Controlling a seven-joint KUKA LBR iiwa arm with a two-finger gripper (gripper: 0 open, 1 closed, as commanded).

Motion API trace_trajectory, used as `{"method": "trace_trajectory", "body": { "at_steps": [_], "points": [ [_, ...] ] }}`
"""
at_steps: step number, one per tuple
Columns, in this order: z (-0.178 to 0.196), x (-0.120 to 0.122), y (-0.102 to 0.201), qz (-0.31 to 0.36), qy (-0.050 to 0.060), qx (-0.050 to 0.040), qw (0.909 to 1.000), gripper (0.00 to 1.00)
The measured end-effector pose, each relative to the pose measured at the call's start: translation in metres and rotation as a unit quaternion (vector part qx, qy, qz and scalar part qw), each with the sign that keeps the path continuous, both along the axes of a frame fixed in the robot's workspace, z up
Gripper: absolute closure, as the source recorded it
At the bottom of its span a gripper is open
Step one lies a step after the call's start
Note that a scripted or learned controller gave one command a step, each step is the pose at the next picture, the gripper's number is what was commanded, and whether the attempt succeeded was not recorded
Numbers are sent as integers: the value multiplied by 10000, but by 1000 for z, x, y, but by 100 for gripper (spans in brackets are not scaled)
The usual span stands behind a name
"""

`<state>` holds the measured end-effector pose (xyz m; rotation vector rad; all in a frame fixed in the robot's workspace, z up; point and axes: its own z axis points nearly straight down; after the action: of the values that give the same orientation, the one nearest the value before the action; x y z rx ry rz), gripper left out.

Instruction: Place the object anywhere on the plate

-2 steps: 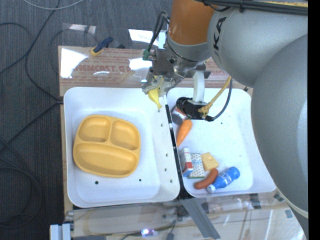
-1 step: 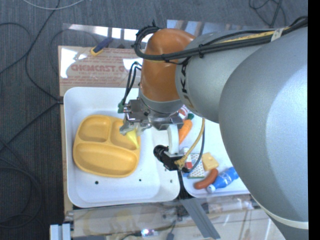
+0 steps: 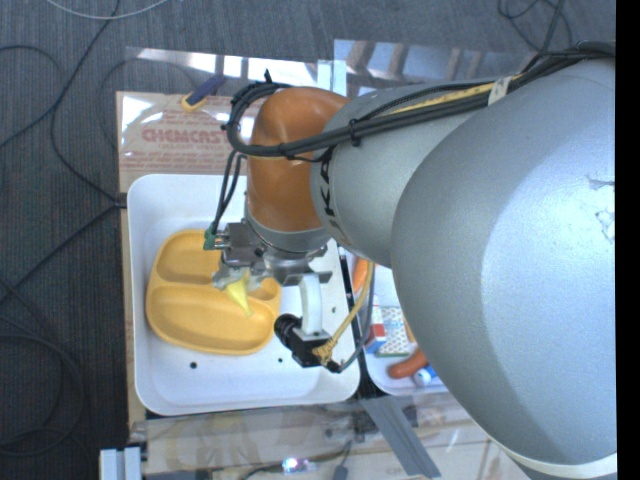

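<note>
Setting: dark carpet with loose cables surrounds a bench [image 3: 128,268] carrying two shallow white bins, seen from above at a slant.
Left bin: the left bin [image 3: 180,193] holds a yellow two-lobed plate [image 3: 195,313] toward its left side.
Right bin: the right bin [image 3: 385,380] is mostly covered by the arm; a red-orange item [image 3: 407,366] and some printed packaging [image 3: 393,330] show at its near end.
Arm: the arm [image 3: 500,248], grey with an orange band, reaches in from the right and hangs over the left bin.
Gripper: the gripper [image 3: 240,290] sits above the plate's right edge, apparently clamped on a small pale-yellow object [image 3: 238,293] at its tip.
Object: over the plate's right lobe; whether it touches the plate is unclear.
Progress: judged from this view, carrying looks done; release onto the plate remains.
Edges: the object hangs near the plate's right rim, so a drop here could roll off into the bin.
Room: the plate's left lobe and centre lie open, and bare bin floor shows below and above the plate.
</note>
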<state>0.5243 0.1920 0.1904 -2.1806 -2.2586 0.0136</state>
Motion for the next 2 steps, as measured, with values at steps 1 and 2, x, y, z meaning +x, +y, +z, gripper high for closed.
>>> {"method": "trace_trajectory", "body": {
  "at_steps": [1,2],
  "points": [
    [9,15,-84,679,-7,9,9977,100],
    [-29,16,-72,801,8,14,9968,100]
  ]
}}
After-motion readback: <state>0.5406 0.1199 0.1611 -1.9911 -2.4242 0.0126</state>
